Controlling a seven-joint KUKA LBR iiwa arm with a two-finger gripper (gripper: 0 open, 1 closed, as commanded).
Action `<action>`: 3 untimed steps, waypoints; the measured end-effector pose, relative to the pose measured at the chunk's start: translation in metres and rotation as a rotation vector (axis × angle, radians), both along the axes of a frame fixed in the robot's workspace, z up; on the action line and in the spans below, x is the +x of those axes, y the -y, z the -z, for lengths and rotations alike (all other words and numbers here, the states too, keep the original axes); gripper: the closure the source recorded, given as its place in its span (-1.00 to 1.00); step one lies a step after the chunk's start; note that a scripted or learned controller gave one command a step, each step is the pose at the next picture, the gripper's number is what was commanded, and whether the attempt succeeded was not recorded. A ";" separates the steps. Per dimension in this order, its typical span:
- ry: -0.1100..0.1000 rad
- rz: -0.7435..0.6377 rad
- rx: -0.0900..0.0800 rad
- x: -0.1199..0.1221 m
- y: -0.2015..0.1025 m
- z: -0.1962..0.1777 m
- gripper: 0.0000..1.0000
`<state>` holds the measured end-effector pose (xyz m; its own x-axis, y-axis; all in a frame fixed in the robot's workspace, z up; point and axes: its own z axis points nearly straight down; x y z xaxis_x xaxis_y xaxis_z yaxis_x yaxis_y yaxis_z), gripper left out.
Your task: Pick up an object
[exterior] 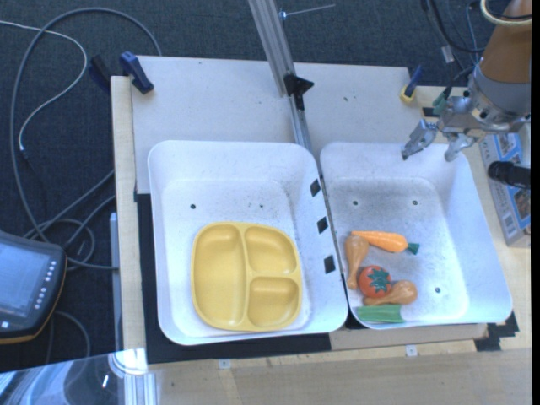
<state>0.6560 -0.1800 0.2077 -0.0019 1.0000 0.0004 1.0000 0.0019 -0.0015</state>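
In the right bin lie an orange carrot, a tan pear-shaped piece, a red tomato, a small orange-tan piece and a green pod, all clustered near the bin's front left. My gripper hangs open over the bin's back rim, far behind the toys, with nothing between its fingers. The left bin holds a yellow divided plate.
A metal pole slants down between the bins at the back. Blue clamps and cables sit at the bench's back corners. A booklet lies to the right of the right bin.
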 end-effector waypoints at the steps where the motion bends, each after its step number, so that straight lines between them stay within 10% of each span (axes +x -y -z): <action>1: 0.000 0.000 0.000 0.000 0.000 0.000 -1.00; 3: -0.006 0.000 0.001 -0.001 -0.002 0.116 -1.00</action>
<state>0.6555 -0.1781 0.0913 -0.0018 1.0000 0.0016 1.0000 0.0018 -0.0071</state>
